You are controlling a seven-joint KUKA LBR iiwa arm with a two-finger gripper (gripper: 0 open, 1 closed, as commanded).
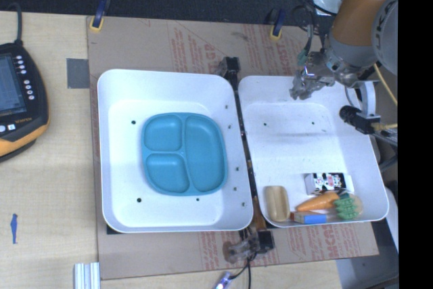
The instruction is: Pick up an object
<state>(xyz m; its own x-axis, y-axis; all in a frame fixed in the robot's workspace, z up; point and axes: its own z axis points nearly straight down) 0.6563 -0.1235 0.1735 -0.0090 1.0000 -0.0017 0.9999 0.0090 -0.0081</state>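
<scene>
Hovering at the right bin point(352, 145) far rim, end effector point(306, 88) overlooks bare floor.

Blue plate point(184, 153), white bins point(115, 210), orange carrot point(318, 202).

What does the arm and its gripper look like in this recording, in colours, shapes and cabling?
The arm is a bulky rounded body, orange on top and grey below, entering at the view's right. Thin dark cables loop beside its wrist. The gripper is a small, dark grey metal piece ending in narrow parts above the right bin. A black fitting with a white curved part sits just below the arm.
</scene>
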